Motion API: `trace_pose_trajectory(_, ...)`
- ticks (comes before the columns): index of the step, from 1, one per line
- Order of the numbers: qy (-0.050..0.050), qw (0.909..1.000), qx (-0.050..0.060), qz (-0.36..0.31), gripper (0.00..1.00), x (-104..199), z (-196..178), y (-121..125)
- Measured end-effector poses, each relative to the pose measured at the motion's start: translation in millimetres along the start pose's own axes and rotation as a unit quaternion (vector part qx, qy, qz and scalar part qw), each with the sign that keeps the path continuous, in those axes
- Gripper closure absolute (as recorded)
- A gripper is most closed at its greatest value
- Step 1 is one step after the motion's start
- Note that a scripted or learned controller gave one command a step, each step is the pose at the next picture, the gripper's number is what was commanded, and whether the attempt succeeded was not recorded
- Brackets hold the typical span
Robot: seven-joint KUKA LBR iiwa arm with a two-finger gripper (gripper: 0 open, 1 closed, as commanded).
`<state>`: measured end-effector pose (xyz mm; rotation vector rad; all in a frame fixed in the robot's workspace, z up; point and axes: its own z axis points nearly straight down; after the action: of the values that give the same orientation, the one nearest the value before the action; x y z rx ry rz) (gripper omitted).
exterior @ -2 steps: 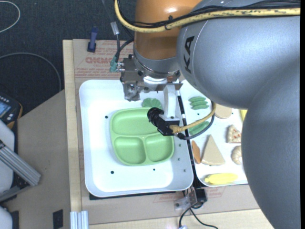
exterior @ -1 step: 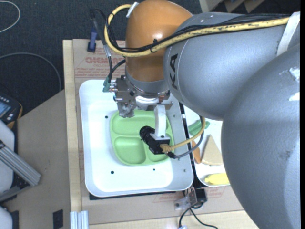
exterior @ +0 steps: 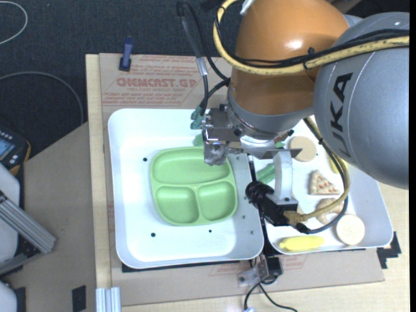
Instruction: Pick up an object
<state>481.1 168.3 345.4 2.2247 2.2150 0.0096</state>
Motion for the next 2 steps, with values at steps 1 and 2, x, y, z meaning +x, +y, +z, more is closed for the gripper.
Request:
trace_pose_trajectory(1,-0.003,1.0,0.008,0.001,1.0,-53,71,-3)
trace_pose_trajectory(2,0.001,1.0,-0.008,-0.001,1.0,-82,-99,1)
